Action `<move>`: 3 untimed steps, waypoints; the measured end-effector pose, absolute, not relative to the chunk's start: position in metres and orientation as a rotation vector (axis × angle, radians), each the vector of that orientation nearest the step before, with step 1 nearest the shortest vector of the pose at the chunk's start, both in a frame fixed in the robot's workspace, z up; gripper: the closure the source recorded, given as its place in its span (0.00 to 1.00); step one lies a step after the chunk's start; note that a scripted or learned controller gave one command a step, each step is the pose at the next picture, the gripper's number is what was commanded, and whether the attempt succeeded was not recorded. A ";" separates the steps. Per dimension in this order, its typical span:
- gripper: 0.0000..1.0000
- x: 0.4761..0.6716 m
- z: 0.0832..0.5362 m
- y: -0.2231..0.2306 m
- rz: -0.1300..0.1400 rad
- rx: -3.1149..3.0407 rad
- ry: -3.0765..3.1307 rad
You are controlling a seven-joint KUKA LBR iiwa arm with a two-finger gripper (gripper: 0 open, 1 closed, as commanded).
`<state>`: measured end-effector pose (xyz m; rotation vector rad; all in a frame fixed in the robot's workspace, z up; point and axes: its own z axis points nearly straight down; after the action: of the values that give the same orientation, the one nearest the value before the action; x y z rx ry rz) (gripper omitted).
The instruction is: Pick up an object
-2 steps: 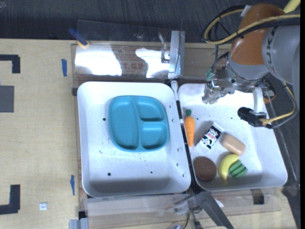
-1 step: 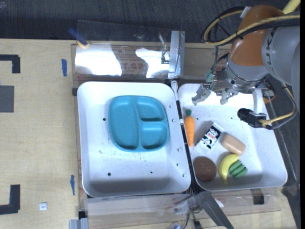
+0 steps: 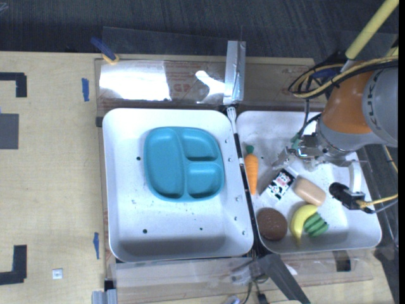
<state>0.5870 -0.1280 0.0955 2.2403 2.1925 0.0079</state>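
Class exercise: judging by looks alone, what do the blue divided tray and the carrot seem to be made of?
Blue divided tray: probably moulded plastic, one even colour with rounded compartment edges and a soft sheen. Carrot: likely a plastic toy, uniform orange with a neat green tip; too small to be sure.

A pale wooden desk (image 3: 50, 189) spans the left, marked with black tape corners (image 3: 19, 84) and blue tape strips (image 3: 85, 88); dark grey carpet (image 3: 158, 8) covers the far floor; a shiny clear sheet (image 3: 164, 81) reflects light

One fixed camera looks down at a slant on both bins (image 3: 120, 170) from above.
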 end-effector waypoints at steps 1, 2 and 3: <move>0.00 0.551 0.087 -0.091 0.007 2.194 2.243; 1.00 0.553 0.099 -0.093 0.013 2.194 2.235; 1.00 0.520 0.093 -0.129 -0.001 1.740 2.619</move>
<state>0.5196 -0.1286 0.0929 1.7397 2.6192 -0.0010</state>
